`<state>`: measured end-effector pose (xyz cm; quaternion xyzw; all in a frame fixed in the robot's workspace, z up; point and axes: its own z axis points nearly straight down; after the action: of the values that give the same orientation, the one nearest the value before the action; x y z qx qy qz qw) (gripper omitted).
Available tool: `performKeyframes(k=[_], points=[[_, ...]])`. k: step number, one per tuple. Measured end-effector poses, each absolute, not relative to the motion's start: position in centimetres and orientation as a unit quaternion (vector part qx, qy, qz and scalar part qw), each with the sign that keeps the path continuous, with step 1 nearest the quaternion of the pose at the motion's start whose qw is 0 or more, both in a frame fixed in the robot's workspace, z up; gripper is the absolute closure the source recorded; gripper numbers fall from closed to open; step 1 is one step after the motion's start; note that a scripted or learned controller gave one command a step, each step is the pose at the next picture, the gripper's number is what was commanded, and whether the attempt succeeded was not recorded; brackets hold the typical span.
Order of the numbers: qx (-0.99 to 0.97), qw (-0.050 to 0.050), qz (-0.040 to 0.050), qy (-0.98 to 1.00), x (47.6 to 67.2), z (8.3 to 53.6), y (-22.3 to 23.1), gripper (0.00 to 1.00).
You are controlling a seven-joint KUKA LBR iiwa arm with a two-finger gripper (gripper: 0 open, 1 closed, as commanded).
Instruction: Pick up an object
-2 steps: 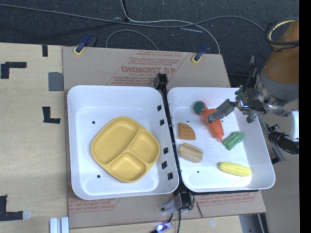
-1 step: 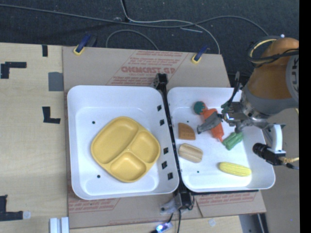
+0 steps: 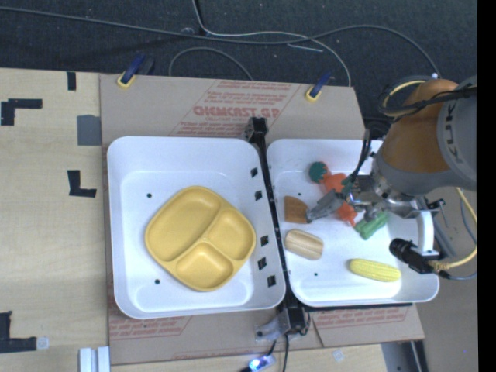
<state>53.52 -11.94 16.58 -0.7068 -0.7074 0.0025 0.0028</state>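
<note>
Over the right bin [image 3: 310,289], our gripper [image 3: 319,210] hovers, fingers spread and holding nothing. The brown block [image 3: 295,209] lies just beside it at nine o'clock, apart from the tips, its long axis running roughly three to nine. The bun [image 3: 304,244] waits at seven, the corn [image 3: 374,270] at four.

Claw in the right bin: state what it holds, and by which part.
Cannot be told. The claw sits low among the toys beside the brown block, but no thing shows between its fingers.
</note>
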Motion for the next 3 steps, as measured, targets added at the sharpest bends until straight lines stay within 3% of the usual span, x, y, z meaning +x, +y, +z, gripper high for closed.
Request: performKeyframes(k=[1,2,3], points=[[-0.707,0.003,0.0026,-0.707,53.5,11.2,-10.8,0.0],[-0.706,0.003,0.0019,-0.708,53.6,12.4,-10.8,1.0],[-0.707,-0.001,-0.0004,-0.708,54.1,16.6,-10.5,1.0]])
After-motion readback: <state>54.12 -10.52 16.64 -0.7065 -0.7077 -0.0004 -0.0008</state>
